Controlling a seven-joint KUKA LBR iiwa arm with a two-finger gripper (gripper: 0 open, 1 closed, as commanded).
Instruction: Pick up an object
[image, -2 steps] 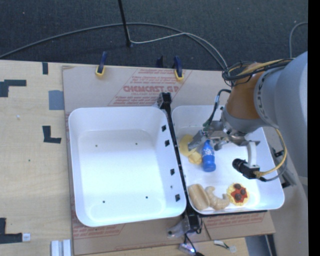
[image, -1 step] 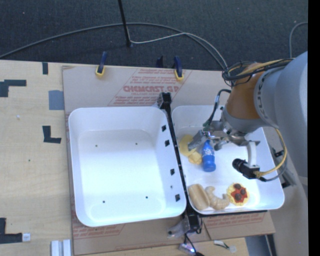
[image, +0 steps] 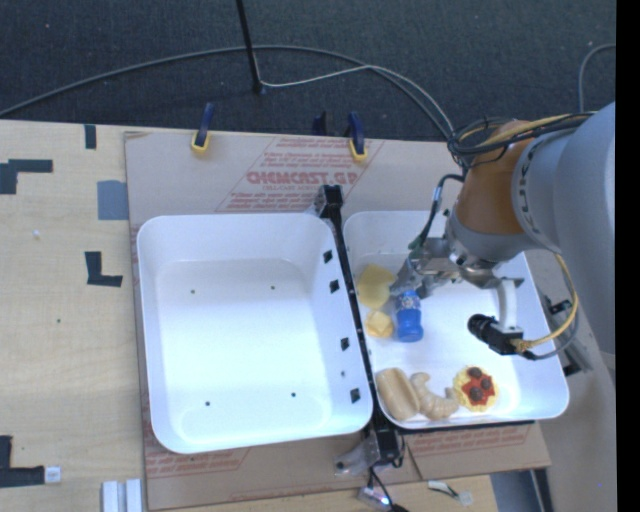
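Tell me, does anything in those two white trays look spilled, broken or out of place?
Nothing stands out. The toy items, a blue object, yellow pieces, a tan piece and a small pizza, lie loosely in the right bin, with the gripper above the blue one.

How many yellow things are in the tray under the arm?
2: a larger yellow piece near the divider and a smaller yellow piece just below it, both beside the blue object. The arm may hide more.

The arm (image: 560, 190) runs off the right edge, so its upper links are cut away. Its wrist covers the back part of the right bin (image: 545, 405) and blurs the gripper (image: 410, 290), whose fingers merge with the blue object (image: 409, 323) beneath. That object's top is hidden, its kind unclear.
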